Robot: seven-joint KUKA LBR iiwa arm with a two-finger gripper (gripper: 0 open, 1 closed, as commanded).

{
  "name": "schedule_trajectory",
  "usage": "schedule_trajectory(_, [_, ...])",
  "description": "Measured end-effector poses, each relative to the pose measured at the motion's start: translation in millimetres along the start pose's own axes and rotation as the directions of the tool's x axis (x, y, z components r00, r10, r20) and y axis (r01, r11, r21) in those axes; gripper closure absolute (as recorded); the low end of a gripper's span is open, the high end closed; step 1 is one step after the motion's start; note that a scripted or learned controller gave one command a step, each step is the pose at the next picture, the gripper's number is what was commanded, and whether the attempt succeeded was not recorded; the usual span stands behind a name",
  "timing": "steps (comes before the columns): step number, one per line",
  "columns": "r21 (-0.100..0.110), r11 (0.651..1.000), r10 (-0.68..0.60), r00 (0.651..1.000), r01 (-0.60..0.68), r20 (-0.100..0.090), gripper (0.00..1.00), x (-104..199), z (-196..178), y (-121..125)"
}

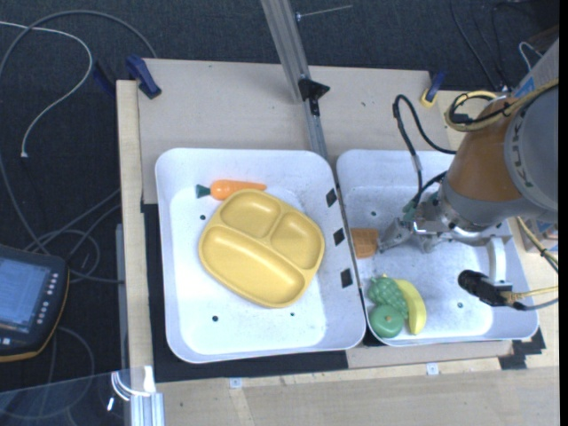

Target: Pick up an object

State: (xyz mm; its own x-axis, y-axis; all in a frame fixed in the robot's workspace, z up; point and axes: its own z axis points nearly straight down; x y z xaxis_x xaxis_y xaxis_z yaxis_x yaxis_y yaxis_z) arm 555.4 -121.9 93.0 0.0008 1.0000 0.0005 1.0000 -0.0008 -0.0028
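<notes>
My gripper point(390, 237) reaches leftward from the orange-banded wrist into the right bin point(461, 327). Its tip is just right of a small brown block point(363, 241) that lies by the bin's left wall, and I cannot tell whether they touch. Toward the front of the same bin lie a yellow banana point(413, 307), a green grape bunch point(383, 289) and a green apple point(385, 320), packed together below the gripper. In the left bin point(177, 327), a yellow divided plate point(262, 247) sits with an orange carrot point(235, 187) behind it.
A slanted metal pole point(293, 51) runs down to the divider between the bins. Cables point(408, 140) hang over the right bin's back edge. A black connector point(479, 287) sticks out beneath the arm. A tablet point(27, 300) lies off the bench at left.
</notes>
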Motion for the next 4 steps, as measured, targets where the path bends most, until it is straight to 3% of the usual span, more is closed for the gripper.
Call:
schedule_trajectory(1, [-0.003,1.000,0.000,1.000,0.000,0.000,1.00,0.4,-11.2,0.9])
schedule_trajectory(4, [-0.010,1.000,-0.003,1.000,0.003,0.002,1.00,-6.7,-149.0,8.4])
